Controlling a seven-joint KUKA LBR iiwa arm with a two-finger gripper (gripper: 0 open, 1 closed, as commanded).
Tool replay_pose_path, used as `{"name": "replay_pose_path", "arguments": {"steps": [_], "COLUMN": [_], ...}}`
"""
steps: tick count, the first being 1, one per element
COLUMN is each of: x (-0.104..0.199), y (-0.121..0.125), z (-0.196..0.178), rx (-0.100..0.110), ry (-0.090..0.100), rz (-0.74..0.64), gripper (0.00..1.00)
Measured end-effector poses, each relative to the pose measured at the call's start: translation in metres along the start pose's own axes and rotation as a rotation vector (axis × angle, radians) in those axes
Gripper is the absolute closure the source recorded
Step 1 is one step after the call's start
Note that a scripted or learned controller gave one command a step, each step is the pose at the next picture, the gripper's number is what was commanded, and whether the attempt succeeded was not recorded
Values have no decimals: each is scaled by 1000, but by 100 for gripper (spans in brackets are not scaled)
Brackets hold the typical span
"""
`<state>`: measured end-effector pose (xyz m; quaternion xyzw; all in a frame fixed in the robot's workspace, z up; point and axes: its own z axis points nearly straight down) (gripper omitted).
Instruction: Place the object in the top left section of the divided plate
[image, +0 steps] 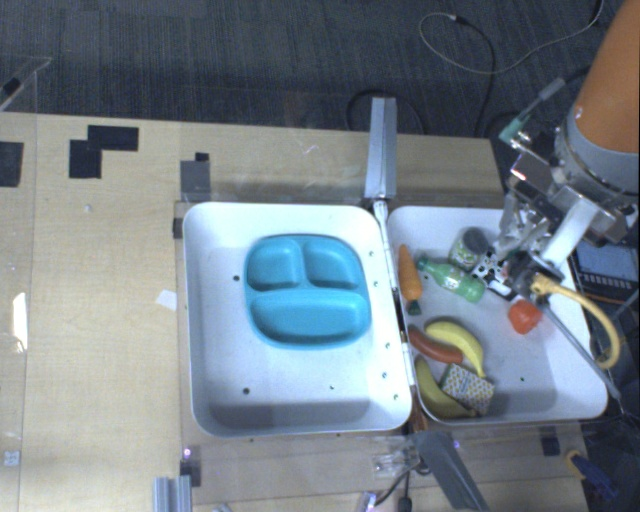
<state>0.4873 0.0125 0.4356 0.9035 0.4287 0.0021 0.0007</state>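
Note:
A blue divided plate (305, 290) lies in the left bin (215, 400), with two small sections at the far side and one large section near me. Its top left section (272, 265) holds nothing. My gripper (497, 268) hangs low over the right bin (560, 390), at the right end of a green bottle (450, 278) that lies on its side. A grey can (468, 247) is just behind the bottle and a red tomato (524, 317) is just right of the gripper. I see nothing clearly held between the fingertips.
In the right bin an orange carrot (407, 275) lies along the left wall. Two yellow bananas (455, 335), a brown sausage (435, 347) and a patterned pad (468, 385) crowd the near left corner. A yellow cable (590, 310) loops at the right.

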Motion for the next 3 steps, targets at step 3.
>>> {"name": "replay_pose_path", "arguments": {"steps": [3], "x": [-63], "y": [51], "z": [1], "rx": [1], "ry": [-3], "rz": [585], "gripper": [100]}}
